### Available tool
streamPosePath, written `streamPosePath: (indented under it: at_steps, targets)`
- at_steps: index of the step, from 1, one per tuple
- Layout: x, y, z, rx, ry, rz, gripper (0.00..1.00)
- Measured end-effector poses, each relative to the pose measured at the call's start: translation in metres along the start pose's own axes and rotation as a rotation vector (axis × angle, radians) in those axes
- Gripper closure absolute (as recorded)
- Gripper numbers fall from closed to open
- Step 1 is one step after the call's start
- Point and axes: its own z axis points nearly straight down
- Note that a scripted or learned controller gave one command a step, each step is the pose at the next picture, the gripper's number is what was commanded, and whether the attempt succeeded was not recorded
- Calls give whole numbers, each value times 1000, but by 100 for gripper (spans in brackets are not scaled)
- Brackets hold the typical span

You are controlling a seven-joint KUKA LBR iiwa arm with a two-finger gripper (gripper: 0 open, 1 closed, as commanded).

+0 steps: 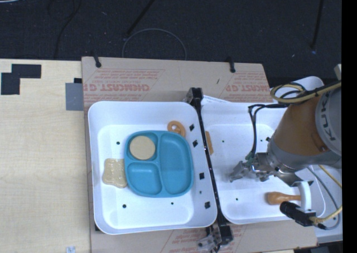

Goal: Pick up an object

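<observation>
- Camera view: the gripper (237, 174) is low over the floor of the right bin (234, 135), near the middle of it. From this angle I cannot tell if it is open or closed, and I see nothing held in it.
- The closest thing to pick is a tan piece (277, 197). It lies flat on the floor of the same bin, near the gripper, toward the view's lower right, and apart from it.
- The long axis of the tan piece runs almost left to right in the view. Its rounder end seems to point to the view's left, toward the gripper. The other end goes under the wrist parts, so I am not sure of its full length.
- A thin orange strip (209, 141) lies by the wall between the bins.
- In the left bin (93, 135) there is a blue tray (167, 163) with a round disc (141, 147) in one compartment. A pale slice (114, 173) touches the tray's left side, and an orange ring (176, 129) is just beside its upper edge.
- Risk, in my judgement: the gripper stands beside the tan piece, not above it, so closing here would catch only air.
- A second risk: if it comes down along the long axis and not across it, the piece may slide away on the smooth floor.
</observation>
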Motion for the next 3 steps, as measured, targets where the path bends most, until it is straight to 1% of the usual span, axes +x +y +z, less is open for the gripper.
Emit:
streamPosePath:
  at_steps: [1, 2, 3]
  targets:
    - [1, 0, 22, -2, -1, 0, 0]
    - [-1, 0, 10, -4, -1, 7, 100]
    - [-6, 2, -39, -7, -3, 3, 100]
